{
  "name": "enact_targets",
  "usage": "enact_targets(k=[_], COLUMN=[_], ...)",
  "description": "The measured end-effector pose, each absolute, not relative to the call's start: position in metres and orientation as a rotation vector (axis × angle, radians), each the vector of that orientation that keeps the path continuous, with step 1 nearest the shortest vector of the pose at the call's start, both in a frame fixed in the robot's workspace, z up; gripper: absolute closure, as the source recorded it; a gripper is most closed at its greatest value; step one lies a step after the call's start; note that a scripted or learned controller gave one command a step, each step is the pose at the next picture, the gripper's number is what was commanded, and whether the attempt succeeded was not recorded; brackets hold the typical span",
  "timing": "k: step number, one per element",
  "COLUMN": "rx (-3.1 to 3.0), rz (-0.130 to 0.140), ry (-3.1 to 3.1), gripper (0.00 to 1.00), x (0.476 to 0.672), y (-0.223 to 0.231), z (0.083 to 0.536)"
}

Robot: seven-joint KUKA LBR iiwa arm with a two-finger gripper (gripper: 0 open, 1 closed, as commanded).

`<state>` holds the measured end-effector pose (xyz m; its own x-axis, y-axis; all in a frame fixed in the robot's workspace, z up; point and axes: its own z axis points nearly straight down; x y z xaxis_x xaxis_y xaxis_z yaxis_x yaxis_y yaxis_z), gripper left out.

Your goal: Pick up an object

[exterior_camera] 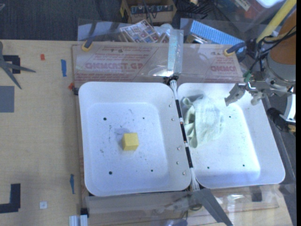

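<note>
Camera view: gripper (243, 92) hangs over right bin's (263, 173) far-right corner, fingers spread, nothing between them. Pale cloth (203, 119) lies against that bin's left wall; yellow block (130, 141) sits mid left bin (94, 102). Risk: limp cloth slips or only bunches.

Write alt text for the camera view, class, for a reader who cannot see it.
Two shallow white bins sit side by side on a bench: the left bin holds a small yellow block, the right bin a crumpled pale cloth against its left wall. The gripper hangs over the right bin's upper right corner, holding nothing.
</note>
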<state>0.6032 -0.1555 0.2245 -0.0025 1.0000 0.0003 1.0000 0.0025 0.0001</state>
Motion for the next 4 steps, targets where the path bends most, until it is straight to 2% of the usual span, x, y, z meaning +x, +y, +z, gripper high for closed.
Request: enact_targets(k=[1,2,3,4], rx=[-2.184,-2.186,-2.442,-2.867], rz=[0.000,-0.004,-0.002,-0.005], ry=[-2.258,-2.264,-1.979,-1.290], gripper=[0.00,1.00,1.00,1.00], x=[0.643,0.645,0.633,0.668], y=[-0.144,-0.144,-0.157,-0.118], z=[0.108,0.120,0.088,0.087])
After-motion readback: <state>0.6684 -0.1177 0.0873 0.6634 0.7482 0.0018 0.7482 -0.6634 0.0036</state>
